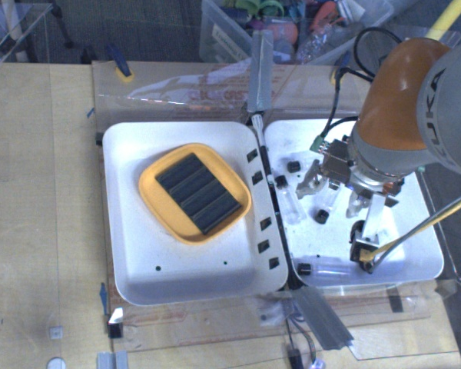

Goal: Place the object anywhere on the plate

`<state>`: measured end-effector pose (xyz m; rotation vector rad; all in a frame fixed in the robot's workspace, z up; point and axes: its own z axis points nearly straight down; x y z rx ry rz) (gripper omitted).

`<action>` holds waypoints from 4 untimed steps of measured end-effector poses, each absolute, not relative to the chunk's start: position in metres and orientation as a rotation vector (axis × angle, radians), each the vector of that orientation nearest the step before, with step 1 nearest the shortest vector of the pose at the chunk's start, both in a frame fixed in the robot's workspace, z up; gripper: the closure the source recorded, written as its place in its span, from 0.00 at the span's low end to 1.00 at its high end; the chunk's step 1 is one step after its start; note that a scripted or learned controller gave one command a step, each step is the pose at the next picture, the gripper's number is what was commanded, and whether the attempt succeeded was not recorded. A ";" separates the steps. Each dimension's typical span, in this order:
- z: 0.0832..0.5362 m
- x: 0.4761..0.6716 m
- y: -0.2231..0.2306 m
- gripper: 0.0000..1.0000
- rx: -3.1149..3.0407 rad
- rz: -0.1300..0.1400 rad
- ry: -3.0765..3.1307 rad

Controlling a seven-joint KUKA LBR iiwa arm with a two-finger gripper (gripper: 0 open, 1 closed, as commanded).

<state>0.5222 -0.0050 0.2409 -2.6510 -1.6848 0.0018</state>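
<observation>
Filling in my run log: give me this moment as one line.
arm: over right bin | gripper: low inside it | plate: left bin, bears dark ridged block | placement: not yet seen

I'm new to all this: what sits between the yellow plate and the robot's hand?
In the camera view, the raised divider where the two white bins meet, with black clips along it, lies between the yellow plate and the gripper, then bare white bin floor.
</observation>
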 end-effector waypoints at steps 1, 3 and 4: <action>0.227 0.533 -0.023 0.00 -2.700 0.002 -1.605; 0.222 0.522 -0.011 0.00 -2.764 0.008 -1.485; 0.215 0.527 -0.031 0.00 -2.727 0.008 -1.550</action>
